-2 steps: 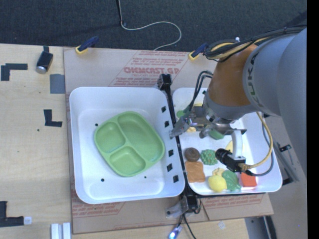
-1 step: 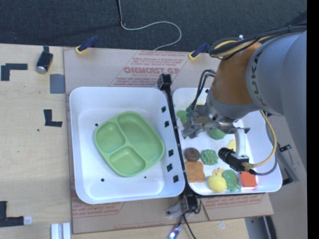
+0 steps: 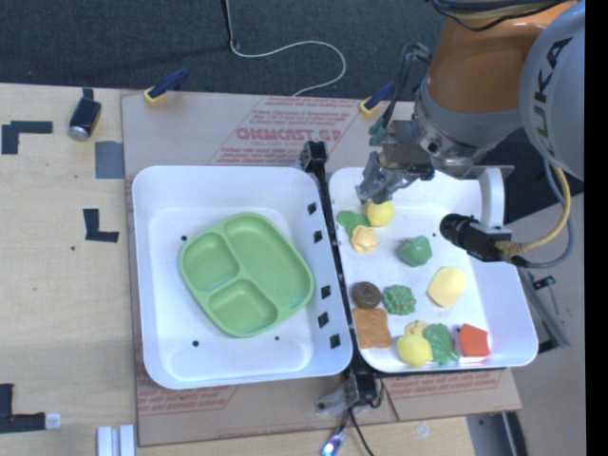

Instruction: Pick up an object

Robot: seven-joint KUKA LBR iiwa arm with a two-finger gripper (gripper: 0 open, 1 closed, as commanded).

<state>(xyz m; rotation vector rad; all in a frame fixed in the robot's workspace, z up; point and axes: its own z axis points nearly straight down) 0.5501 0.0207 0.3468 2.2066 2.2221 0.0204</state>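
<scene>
Camera view, slanted from above: two white bins side by side on the bench (image 3: 57, 255). Left bin (image 3: 157, 193) carries a green tray (image 3: 247, 274). Right bin (image 3: 508, 326) carries the loose toy food.

Gripper (image 3: 377, 200) sits low over the far left corner of the right bin, right above a yellow piece (image 3: 381, 215). Contact looks likely, but the wrist hides the tips, so I cannot tell whether the jaws are spread, closed, or pinching that piece. No grasp can be claimed.

Close neighbours: a green piece (image 3: 351, 221) just left of it, a pale yellow piece (image 3: 364, 239) just below, both near touching. Further off: green lump (image 3: 414, 251), lemon (image 3: 446, 286), brown round (image 3: 367, 295), orange slab (image 3: 371, 329), red block (image 3: 474, 341).

Judged step: closing on the yellow piece.

Doing it well:
- Centre the jaws on the yellow piece alone; neighbours crowd in on the left and near sides.
- Go low enough to grip past its widest part, since a rounded toy may squirt out.
- Mind the divider (image 3: 325, 245) between bins, which is close by.
- Lift straight up, slowly; confirm the piece rises off the bin floor.
</scene>
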